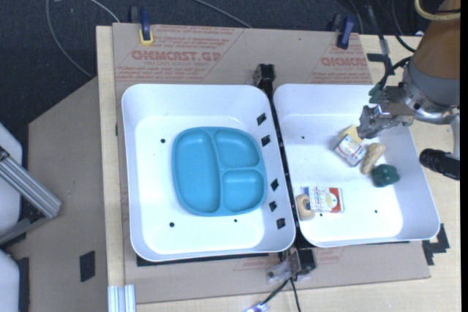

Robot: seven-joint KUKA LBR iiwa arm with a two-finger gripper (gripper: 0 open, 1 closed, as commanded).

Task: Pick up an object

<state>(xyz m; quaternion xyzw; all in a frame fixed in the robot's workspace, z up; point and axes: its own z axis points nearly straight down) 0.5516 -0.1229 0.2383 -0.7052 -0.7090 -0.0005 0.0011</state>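
Now — hand (368, 123) just beside small packet (351, 147) | open or closed — cannot tell

1. The arm (437, 58) is cut off by the picture's right edge, so its upper part is out of sight.
2. The gripper (364, 128) overlaps a yellow-and-white package (350, 148) toward the right bin's (409, 230) far right corner. Whether they touch cannot be told, and the label is too small to read.
3. A pale piece (374, 155) and a green lump (384, 174) just beside it are too small to identify.
4. The print on the red-and-white packet (322, 199) by the bin's near edge is illegible.
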